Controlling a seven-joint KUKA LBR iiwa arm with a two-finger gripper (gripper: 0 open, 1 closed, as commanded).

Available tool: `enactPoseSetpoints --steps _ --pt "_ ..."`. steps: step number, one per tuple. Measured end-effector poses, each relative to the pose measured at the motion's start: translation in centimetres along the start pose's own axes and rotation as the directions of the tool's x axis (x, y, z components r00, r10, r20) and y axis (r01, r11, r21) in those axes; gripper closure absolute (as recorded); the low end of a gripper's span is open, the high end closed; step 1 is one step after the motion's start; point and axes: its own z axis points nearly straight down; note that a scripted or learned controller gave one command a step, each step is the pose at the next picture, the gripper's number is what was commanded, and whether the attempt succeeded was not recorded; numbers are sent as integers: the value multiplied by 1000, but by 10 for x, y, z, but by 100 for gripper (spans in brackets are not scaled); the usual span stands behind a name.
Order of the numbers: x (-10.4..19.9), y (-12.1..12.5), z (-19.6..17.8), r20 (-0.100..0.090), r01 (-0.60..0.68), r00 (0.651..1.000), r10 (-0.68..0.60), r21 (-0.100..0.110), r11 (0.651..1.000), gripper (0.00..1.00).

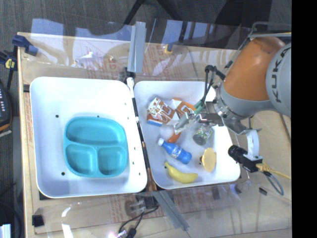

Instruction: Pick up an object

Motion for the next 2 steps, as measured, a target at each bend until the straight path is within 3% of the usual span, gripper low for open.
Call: enactPoseSetpoints --steps 1,2 --pt "5 14 163 1 46 999 -46 -2 999 0" --pt "5 14 153 2 52 999 -52 -2 999 100"
